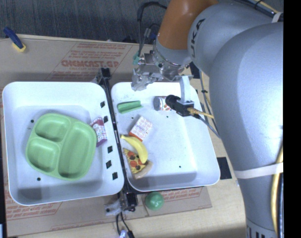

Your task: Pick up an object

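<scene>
Nothing lifted yet; pick still to do. Gripper (139,83) hangs over right bin's (190,152) far-left corner; finger state cannot be told. Nearest candidate, green bar (129,105), lies just below it on the bin floor. Bins sit on cardboard sheet (76,58); dark carpet beyond.

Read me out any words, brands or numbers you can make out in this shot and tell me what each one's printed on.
"CHEMCAST GP": red print on the cardboard sheet under the bins; the smaller lines around it are too blurred to read.
Letters on the arm below the orange band: cut off, unreadable.
Print on the small carton and snack packet: too small to read.
</scene>
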`<action>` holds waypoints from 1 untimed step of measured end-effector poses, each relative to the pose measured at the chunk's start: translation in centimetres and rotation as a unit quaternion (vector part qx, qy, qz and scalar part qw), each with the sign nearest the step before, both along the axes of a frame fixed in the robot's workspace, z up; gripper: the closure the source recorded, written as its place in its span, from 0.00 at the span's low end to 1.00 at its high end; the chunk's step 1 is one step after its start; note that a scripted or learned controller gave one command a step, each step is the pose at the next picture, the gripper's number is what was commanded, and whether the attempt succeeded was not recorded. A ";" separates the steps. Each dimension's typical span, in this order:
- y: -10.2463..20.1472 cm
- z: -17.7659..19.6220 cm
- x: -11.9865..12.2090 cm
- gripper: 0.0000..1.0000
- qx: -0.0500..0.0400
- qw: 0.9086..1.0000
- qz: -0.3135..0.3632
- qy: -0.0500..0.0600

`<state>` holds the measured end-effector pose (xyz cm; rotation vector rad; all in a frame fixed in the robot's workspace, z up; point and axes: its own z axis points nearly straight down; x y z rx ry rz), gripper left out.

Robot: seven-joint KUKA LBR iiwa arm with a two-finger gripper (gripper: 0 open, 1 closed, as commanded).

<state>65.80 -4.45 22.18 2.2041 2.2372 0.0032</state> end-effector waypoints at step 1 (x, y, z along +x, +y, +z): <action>3.2 0.3 -1.5 1.00 0.000 1.000 -0.004 0.003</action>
